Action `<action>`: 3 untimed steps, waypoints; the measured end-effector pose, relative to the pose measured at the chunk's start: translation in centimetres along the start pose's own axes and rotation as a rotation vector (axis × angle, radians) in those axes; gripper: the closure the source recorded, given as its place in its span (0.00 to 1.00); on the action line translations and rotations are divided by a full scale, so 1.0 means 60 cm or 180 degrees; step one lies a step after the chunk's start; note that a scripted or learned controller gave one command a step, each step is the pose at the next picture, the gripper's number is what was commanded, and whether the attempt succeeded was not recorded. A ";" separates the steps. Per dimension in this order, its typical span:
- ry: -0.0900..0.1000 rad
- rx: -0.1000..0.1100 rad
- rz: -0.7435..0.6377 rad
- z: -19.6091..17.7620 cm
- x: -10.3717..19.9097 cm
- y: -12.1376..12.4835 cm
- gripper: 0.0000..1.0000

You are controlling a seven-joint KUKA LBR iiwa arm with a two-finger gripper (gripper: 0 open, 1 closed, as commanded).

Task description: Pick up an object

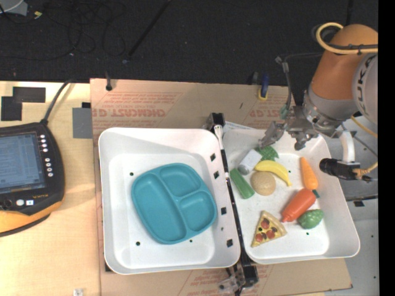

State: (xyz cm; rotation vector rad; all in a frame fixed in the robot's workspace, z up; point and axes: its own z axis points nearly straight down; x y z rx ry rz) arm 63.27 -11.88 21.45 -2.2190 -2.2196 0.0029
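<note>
Lying in the right bin [336,242]: banana [274,170], beige ball [263,183], green cucumber [241,183], two carrots [308,172] [298,204], pizza slice [269,229], green piece [311,218]. Hovering over the bin's far edge, the gripper [286,135], fingers spread apart, gripping nothing, possibly just above a green leafy bit [268,152]. Sitting in the left bin [117,214], a teal divided plate [173,201].

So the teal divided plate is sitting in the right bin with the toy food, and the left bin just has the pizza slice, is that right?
No, the bins are swapped. The camera view shows the teal divided plate in the left bin, while the pizza slice lies in the right bin with the other toy food, such as the banana and carrot.
</note>
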 end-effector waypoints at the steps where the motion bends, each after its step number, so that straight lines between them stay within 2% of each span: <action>1: 0.0000 0.0007 0.0005 0.219 -0.006 -0.047 0.00; 2: 0.0001 0.0001 0.0015 0.195 -0.008 -0.044 1.00; 3: 0.0008 -0.0006 -0.0008 0.097 0.066 -0.131 1.00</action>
